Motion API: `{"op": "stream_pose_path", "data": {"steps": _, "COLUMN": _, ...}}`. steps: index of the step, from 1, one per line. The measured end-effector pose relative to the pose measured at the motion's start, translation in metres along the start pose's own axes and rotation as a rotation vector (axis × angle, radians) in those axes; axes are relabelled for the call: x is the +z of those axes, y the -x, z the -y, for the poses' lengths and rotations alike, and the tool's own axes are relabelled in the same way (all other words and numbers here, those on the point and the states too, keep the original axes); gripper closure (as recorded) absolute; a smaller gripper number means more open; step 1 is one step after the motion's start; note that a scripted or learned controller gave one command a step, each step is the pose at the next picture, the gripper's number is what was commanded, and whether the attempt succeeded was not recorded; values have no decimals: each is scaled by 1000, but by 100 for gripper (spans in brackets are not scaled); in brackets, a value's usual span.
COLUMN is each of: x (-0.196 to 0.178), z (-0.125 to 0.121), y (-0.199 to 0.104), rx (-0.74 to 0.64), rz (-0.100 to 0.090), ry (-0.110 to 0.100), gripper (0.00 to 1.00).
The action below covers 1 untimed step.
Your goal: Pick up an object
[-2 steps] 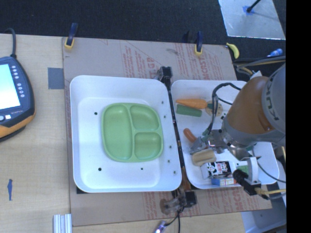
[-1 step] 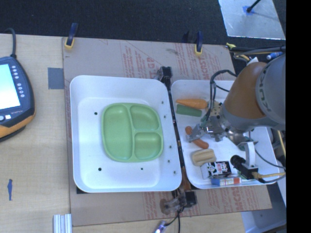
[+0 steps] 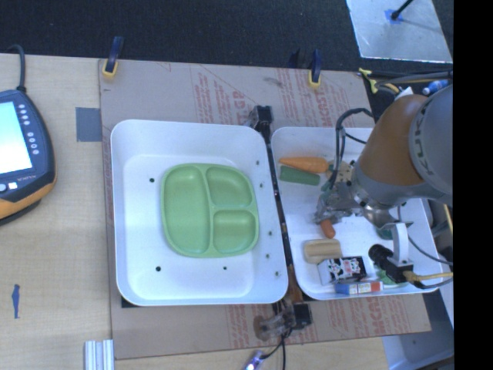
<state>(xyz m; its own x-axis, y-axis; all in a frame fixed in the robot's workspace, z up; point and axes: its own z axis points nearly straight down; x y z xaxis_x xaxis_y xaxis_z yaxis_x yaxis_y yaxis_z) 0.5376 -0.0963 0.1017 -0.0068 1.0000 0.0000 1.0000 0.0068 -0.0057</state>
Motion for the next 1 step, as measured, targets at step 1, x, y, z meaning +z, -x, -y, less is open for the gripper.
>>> {"op": "stream_pose_path", "data": {"steps": 1, "x": -90, "z": -19, "y": -89, "rx": 2, "rz": -2, "ry": 3, "gripper": 100}}
